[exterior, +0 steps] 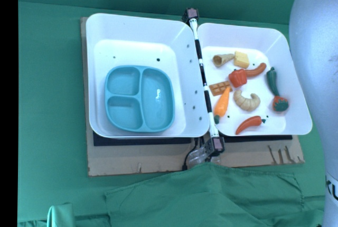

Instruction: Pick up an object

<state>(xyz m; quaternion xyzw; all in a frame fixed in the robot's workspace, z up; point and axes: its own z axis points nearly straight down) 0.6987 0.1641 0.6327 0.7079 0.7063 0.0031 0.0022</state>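
Claw state: cannot tell from this frame; grey arm (317, 62) fills the right edge, a broad rounded segment overlapping the counter (53, 88) beside the right bin (296, 120).

Counter is green; both bins sit on a brown cardboard sheet (137, 161); a black-and-white bar (203, 78) runs along the seam between them.

Left bin (137, 30): one teal divided plate (139, 98), three compartments, lying flat towards the near-left part of the bin floor.

Right bin holds the candidate objects, all toy food, all resting on the bin floor:
- waffle cone (223, 59), far left, on its side; yellow cheese block (241, 59) just beside it to the right
- red sausage (257, 69), curved, its left end against the red bell pepper (237, 77)
- brown waffle square (219, 87) near the seam, touching the top of the carrot (222, 103); carrot tilted, green end nearest the camera
- croissant (247, 99) just right of the carrot, below the bell pepper
- green chilli (272, 81) towards the right wall; a round red-and-green piece (280, 104) at its near end, identity unclear
- red chilli (249, 124) nearest the camera, apart from the rest

Crumpled green cloth (211, 194) covers the near foreground, overlapping the cardboard edge.
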